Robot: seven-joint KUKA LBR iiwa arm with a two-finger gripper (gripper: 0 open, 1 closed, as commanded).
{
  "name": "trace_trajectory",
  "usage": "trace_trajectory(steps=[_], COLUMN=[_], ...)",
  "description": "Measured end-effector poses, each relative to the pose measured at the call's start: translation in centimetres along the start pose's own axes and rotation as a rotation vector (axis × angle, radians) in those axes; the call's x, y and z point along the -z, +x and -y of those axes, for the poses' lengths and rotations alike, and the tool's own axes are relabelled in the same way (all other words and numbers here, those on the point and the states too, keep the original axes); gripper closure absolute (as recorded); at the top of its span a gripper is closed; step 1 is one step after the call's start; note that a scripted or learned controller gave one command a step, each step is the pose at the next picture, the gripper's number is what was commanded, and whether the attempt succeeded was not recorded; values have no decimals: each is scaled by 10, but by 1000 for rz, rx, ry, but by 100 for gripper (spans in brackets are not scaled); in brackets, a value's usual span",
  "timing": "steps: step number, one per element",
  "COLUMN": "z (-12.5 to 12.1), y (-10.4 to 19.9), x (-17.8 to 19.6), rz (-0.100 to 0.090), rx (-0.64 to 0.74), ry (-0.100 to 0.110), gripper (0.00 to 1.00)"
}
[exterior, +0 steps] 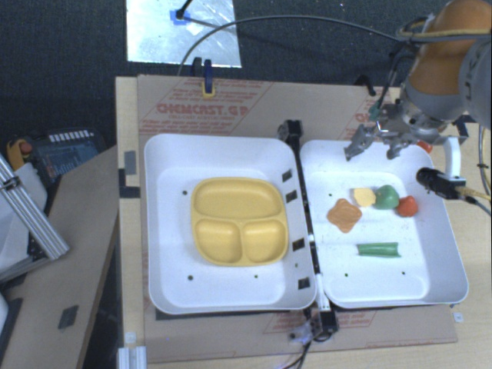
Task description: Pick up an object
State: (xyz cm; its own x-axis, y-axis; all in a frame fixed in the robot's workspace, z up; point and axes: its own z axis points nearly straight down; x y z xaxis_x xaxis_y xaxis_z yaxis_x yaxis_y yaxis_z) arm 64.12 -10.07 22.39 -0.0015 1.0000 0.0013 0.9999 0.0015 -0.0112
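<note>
In the right bin [430, 283] lie several small food toys: an orange-brown piece [344, 215], a pale yellow piece [364, 197], a green round piece [387, 197], a red piece [407, 206] and a flat green strip [378, 248]. My gripper [377, 146] hangs over the far edge of the right bin, well above the toys. Its two grey fingers are spread apart with nothing between them.
The left bin [165, 283] holds a yellow divided tray [237, 220]. A black divider [301, 206] runs between the bins. A shiny metal sheet [183, 21] lies beyond the bench, and grey equipment [31, 206] stands at the left.
</note>
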Motion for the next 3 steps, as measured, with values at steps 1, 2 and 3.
trace_trajectory(steps=[1, 2, 3], z=[-2, -9, -10], y=[0, -7, -15], x=[8, -40, -99], rz=[1, 2, 1], rx=[2, 0, -1], ry=[-13, -11, -9], gripper=[0, 0, 0])
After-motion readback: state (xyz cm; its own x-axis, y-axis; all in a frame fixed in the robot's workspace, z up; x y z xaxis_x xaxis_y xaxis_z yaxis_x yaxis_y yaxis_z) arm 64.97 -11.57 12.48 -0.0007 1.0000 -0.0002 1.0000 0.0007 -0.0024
